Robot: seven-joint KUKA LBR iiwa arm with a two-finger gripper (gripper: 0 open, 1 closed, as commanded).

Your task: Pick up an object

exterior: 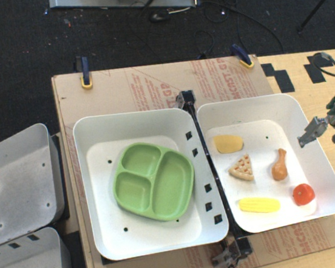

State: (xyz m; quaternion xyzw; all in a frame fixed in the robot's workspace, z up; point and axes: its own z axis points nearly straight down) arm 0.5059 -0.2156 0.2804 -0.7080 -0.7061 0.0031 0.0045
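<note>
Gripper [321,128] sits at the right rim of the right bin [312,118]; whether it is parted or closed cannot be made out, nothing seen in it. Right bin holds a yellow potato-like piece [229,143], pizza slice [242,168], drumstick [279,165], corn cob [259,205], and tomato [303,194]. Left bin [96,147]: green divided plate [154,180].
</note>
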